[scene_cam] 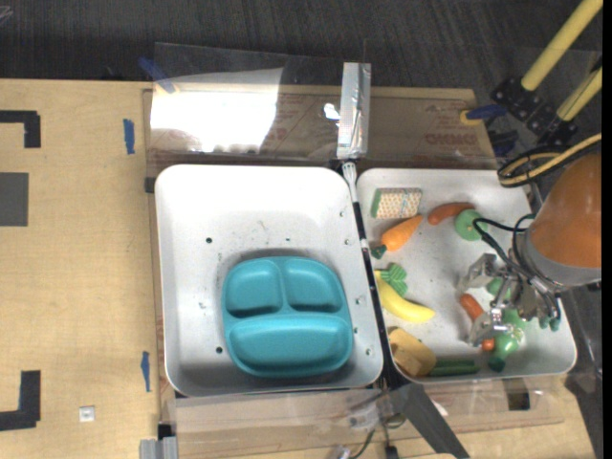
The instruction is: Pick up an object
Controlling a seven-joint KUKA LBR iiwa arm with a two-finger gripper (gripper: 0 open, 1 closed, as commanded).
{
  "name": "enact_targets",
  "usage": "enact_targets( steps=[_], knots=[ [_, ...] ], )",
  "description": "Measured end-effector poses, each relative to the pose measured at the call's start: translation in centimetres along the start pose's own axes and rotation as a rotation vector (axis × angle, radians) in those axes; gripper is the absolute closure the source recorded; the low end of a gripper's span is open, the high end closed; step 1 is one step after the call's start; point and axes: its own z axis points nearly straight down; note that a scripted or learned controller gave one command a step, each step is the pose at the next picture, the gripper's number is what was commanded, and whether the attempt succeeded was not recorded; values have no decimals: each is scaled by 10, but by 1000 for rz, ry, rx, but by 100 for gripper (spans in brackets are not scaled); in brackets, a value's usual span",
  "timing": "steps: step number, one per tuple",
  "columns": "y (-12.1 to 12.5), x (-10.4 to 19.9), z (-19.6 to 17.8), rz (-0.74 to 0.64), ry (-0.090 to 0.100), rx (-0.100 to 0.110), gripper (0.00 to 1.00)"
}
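Honestly, I cannot tell what my tool (497,304) is doing, low in the right bin (564,357) among crowded toy pieces (502,344); I fear a clipped neighbour or a nudge, no clean pick.

camera: single, fixed overhead | faces: down, slanted | covers: both bins (182,256) and bench (67,256)

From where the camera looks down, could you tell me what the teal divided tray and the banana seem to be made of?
The teal divided tray looks like moulded plastic with a smooth, slightly satin finish: uniform colour, rounded compartment edges. The banana is probably a plastic toy, judging by its even, flat yellow and smooth surface, though it is too small to be certain.
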Motion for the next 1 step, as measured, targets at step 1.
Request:
enact_targets(
  steps=[1],
  knots=[
    [-3,-9,0,47,3,-1,0]
  ],
)
